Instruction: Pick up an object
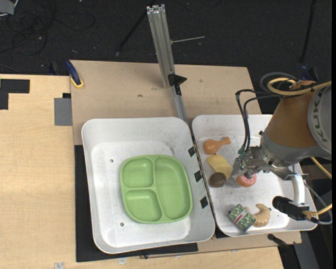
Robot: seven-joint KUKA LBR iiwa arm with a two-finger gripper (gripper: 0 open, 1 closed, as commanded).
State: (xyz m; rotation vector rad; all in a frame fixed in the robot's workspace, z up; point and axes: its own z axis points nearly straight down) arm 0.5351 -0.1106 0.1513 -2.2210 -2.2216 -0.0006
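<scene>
Crinkly green packet (242,217), glossy curved croissant (261,214)

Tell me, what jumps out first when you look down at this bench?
The bright green divided plate lying in the left white bin catches the eye first. Next comes the grey and orange arm reaching in from the right, its gripper low in the right white bin just above a small red and white object. Around it lie little toy foods: an orange piece, a yellow block and a green packet.
</scene>
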